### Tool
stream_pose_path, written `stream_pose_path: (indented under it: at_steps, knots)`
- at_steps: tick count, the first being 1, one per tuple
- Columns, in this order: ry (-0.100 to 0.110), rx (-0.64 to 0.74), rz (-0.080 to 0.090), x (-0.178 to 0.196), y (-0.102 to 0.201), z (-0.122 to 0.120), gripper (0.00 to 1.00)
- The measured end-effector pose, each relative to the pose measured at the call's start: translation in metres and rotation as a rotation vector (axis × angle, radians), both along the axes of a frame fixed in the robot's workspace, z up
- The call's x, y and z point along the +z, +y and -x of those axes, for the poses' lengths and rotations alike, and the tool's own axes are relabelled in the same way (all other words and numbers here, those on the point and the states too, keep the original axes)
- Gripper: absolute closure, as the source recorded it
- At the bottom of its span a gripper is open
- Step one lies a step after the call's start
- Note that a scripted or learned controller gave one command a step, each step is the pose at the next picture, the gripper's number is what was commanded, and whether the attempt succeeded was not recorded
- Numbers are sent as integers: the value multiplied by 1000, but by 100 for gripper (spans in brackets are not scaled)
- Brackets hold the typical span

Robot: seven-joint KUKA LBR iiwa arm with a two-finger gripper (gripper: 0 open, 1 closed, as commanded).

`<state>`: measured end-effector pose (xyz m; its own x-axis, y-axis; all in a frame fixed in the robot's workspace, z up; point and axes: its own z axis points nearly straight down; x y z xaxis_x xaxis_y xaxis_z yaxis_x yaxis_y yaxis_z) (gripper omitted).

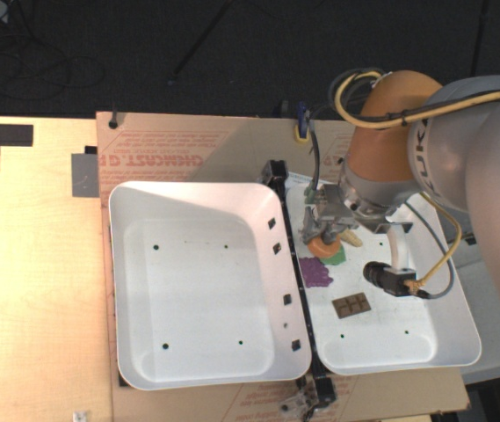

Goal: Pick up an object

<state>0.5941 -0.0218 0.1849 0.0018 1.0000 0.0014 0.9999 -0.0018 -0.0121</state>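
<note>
"Reading the camera view, where does the gripper (322,229) stand?" asks the student.

"Low in the right bin (390,343), close to its left wall and nearer the far edge than the near one," the tutor replies. "It hangs directly over an orange object (324,246), with a green piece (337,257) touching that object on the side away from the wall."

"Is the claw wide or narrow?"

"That cannot be told; the wrist hides the tips from above, and nothing is seen held."

"What else lies nearby?"

"A purple object (316,273) just beside the orange one, toward the near edge. A brown block (351,305) sits apart, nearer the middle of the bin floor. The left bin (188,280) plays no part."

"How should the grasp be done well?"

"The orange object seems the likely target. Centre the claw on it alone, so that the green piece and the purple object are not caught with it. Keep clear of the left wall during descent, since a tip striking the rim would probably spoil the closure. Close fully, then lift straight up."
</note>
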Motion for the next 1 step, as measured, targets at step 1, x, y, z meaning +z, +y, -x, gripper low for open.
stream_pose_path:
  at_steps: [1]
  knots:
    - [-12,6,0,40,48,-8,100]
